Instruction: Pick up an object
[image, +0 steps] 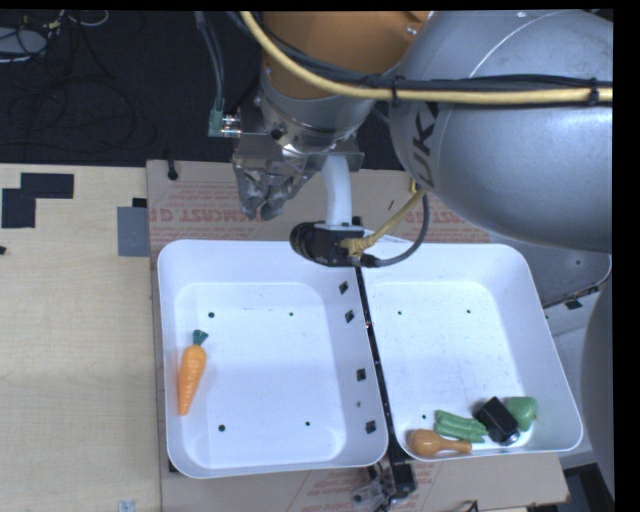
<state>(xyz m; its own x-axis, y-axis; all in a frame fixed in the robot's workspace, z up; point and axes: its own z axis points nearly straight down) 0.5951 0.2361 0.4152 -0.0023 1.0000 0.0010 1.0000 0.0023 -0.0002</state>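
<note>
The gripper was seen raised above the back rim of the left bin, hanging from the wrist of the grey arm; nothing was held between its fingers, which appeared drawn close together, with little gap visible at their tips. The nearest candidate for the pick, a toy carrot, was found lying flat on the floor of the left bin near its left wall, well apart from the gripper, forward of it and to the left in the camera view. The carrot's long axis was judged to run almost front to back, the green top pointed toward the back rim and the orange tip toward the front. A closing line across that axis would therefore be called for. In the right bin, a cluster was gathered at the front right corner: a green pod, a tan pear-shaped piece, a black block and a green piece, all touching or just beside one another and farther from the gripper than the carrot.
</note>
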